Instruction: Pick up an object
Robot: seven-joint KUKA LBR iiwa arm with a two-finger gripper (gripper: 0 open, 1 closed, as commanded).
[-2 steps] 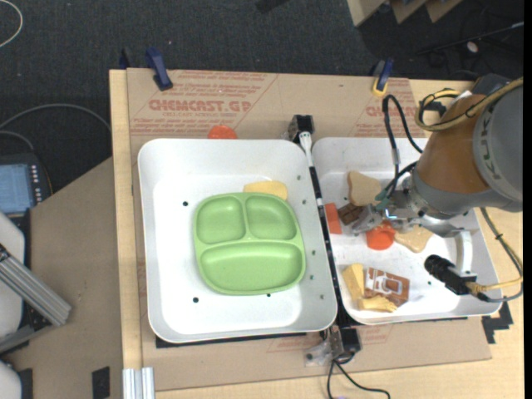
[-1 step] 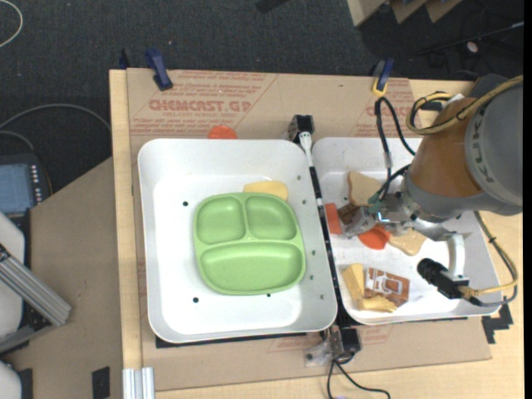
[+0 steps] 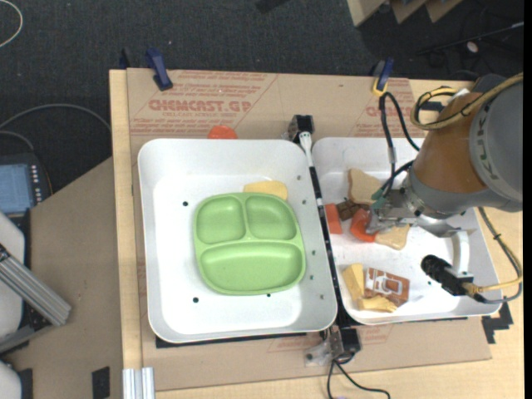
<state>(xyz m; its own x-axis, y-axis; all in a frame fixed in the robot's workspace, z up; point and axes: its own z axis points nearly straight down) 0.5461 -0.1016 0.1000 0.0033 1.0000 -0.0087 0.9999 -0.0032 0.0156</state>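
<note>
Where the board (image 3: 199, 102) reads "CHEMCAST", the claw (image 3: 384, 221) hangs low; its grip can't be told.

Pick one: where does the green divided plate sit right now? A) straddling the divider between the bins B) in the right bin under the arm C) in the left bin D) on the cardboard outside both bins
C. The green divided plate lies flat inside the left bin, apart from the gripper, which is over the right bin.
</note>
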